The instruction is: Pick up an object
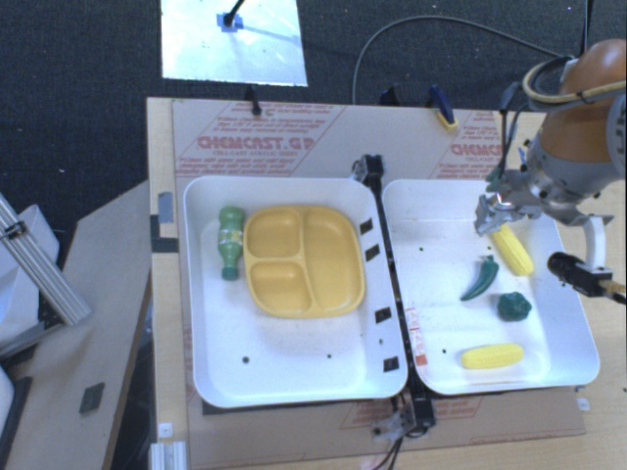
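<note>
- The arm is hiding the upper end of the corn cob (513, 251) in the right bin (431, 262).
- The tool (493, 213) is touching that cob; its grip is impossible to judge.

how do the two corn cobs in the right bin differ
The upper corn lies slanted, right at the end effector, near the bin's far right side. The lower corn lies almost level, alone, by the bin's near edge. The upper one sits beside the green pepper; the lower one sits below the dark green piece. Both are yellow cobs of similar size.
</note>
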`<state>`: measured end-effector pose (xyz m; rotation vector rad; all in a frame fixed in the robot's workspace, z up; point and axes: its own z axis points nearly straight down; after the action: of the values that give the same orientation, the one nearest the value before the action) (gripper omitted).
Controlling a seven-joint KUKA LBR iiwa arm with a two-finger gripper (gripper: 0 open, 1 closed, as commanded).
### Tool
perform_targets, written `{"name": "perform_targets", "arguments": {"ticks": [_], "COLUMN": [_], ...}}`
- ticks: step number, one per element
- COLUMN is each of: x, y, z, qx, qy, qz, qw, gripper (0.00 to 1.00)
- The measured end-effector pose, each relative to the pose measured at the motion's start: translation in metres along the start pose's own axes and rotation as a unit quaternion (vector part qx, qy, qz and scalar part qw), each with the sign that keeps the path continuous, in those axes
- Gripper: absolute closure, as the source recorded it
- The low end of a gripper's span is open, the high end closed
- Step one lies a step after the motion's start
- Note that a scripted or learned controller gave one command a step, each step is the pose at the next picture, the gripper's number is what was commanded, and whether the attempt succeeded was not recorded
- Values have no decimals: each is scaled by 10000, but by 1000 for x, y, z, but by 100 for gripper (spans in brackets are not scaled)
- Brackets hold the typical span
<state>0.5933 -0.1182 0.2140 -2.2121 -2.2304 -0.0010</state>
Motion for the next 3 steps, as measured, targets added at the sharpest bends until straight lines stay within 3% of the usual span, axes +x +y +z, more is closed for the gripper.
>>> {"name": "perform_targets", "arguments": {"ticks": [3], "x": [164], "y": [-45], "z": [10], "qx": [7], "qy": [6], "qz": [-7], "qw": [10000], "gripper": [100]}}
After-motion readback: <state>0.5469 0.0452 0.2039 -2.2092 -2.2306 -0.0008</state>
